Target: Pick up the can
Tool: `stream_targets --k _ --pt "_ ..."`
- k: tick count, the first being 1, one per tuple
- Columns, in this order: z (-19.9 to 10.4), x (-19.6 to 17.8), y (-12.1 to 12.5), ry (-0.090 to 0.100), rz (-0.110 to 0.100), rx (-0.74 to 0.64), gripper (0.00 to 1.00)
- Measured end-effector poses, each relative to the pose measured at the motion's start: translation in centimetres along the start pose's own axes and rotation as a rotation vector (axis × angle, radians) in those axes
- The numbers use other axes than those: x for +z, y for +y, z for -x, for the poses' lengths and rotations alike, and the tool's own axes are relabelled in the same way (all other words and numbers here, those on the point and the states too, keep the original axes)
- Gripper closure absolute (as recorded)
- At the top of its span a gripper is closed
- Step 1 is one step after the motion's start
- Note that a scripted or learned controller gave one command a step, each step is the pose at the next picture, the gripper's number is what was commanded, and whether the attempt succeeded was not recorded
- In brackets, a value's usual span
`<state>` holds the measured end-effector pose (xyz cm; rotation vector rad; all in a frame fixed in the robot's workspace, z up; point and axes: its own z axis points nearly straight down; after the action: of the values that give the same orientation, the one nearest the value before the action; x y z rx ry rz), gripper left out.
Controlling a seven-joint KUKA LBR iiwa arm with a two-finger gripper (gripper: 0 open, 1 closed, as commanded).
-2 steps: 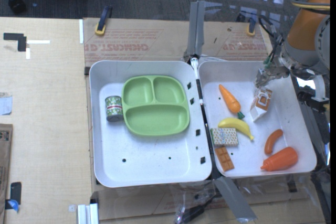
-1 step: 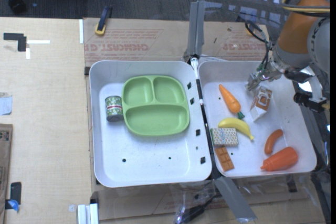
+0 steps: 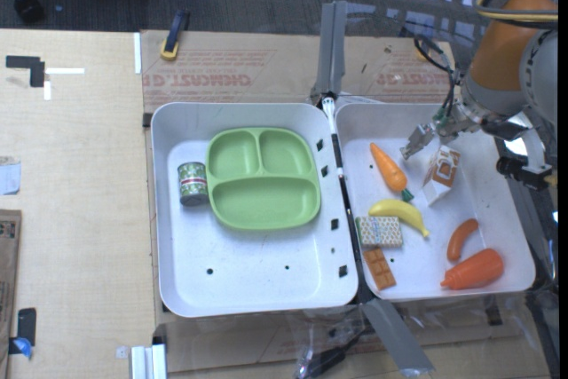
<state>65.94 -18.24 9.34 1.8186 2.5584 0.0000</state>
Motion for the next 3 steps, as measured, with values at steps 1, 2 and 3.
stream_targets --k 1,2,3 --pt "1.6 0.0 -5.8 0.007 0.001 0.094 0.00" --pt "-0.8 0.1 -11.0 0.005 0.001 0.260 0.00" --pt "1.0 -14.0 -9.4 0.000 -0.001 0.193 0.00"
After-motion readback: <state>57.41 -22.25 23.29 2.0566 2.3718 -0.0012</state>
